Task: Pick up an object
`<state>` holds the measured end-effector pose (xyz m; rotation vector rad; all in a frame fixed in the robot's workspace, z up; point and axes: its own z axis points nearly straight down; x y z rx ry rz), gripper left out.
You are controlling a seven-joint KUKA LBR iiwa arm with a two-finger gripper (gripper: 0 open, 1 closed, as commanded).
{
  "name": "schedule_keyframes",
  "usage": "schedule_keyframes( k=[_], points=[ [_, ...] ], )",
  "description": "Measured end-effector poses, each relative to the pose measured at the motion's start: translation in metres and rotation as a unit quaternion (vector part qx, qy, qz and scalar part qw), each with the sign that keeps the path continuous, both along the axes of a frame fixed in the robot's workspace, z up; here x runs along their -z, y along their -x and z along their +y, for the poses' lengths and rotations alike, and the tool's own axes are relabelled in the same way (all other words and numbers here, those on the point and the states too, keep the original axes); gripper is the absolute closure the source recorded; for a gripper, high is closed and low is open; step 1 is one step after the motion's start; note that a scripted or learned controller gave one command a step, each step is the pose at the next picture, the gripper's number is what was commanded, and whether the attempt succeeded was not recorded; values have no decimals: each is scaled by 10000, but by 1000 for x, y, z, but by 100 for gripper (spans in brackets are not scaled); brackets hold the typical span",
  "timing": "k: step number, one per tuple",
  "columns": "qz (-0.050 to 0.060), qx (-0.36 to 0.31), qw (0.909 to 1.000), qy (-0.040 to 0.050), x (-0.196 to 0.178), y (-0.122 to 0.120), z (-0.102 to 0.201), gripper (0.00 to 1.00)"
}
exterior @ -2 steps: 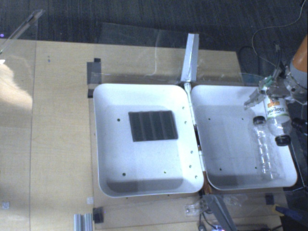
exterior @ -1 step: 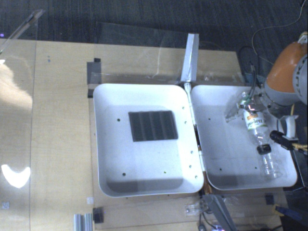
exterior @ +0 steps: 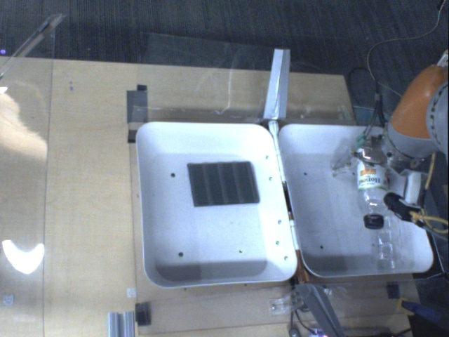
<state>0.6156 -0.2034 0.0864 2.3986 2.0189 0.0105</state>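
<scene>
Gripper point(exterior: 364, 156) is hanging over the right bin point(exterior: 316, 255), right at 1 clear labelled bottle point(exterior: 370, 180) that's lying along its right side, black cap pointing down-frame. Spread or clamped, I'm not able to tell.

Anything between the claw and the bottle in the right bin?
Nothing visible. The claw is already at the far end of the bottle in the right bin. The only other thing, a dark pad, lies in the left bin.
</scene>
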Motion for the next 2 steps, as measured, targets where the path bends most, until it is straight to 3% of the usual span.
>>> schedule_keyframes(
  k=[1,2],
  points=[
    [-21,-26,10000,3,-11,-2,2,100],
    [12,-617,9981,3,-109,5,58,100]
  ],
)
